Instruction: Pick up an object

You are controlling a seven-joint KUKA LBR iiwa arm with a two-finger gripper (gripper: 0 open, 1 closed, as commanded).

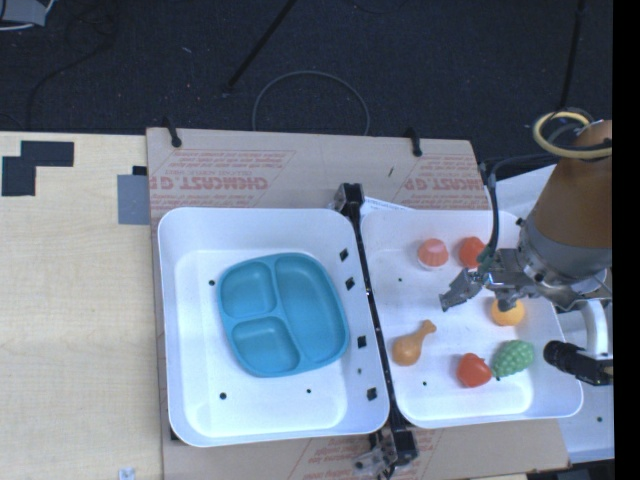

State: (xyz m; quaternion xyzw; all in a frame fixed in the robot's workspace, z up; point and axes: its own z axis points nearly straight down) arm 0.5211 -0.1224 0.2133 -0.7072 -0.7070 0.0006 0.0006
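Observation:
My gripper (462, 291) hangs over the middle of the right bin (545, 403), above bare floor between the toys. A pink-red round toy (433, 253) and an orange-red one (470, 250) lie just behind it. A yellow-orange fruit (508, 314) sits close to its right, partly hidden by the wrist. In front of it lie an orange drumstick (412, 343), a red fruit (474, 370) and a green bumpy toy (513, 358). I see nothing held in the gripper.
The left bin (190, 368) holds a blue divided plate (282, 313). A black divider (365, 308) runs between the bins. The arm's orange and grey body (575, 208) covers the right bin's far right side.

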